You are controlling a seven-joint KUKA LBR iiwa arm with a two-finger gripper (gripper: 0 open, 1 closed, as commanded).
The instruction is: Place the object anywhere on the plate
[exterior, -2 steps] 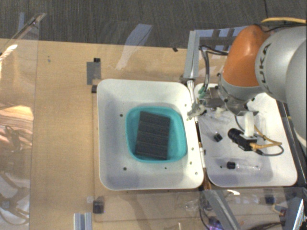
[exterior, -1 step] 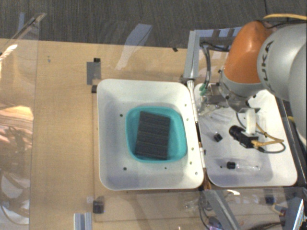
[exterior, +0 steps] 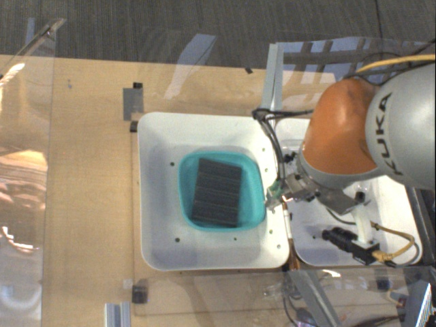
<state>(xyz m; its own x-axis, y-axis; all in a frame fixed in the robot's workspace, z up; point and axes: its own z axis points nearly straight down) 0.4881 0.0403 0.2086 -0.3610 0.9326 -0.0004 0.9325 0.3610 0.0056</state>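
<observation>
The arm (exterior: pixel 381 128) covers most of the right bin (exterior: pixel 312 245) and runs off the right edge. The dark block (exterior: pixel 218 193) hides the middle of the plate (exterior: pixel 185 189).

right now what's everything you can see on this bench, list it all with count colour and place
plate: one, teal, in the middle of the left bin
object: one, dark grey ribbed slab, lying flat on the plate
left bin: one, white, centre of the bench
right bin: one, white, touching the left bin's right side, partly covered by the arm
small blocks: two, black, on the bench by the left bin's two left corners
bench: one, pale wood, under both bins
arm: one, grey with an orange band, reaching in from the right, its wrist over the seam between the bins
</observation>
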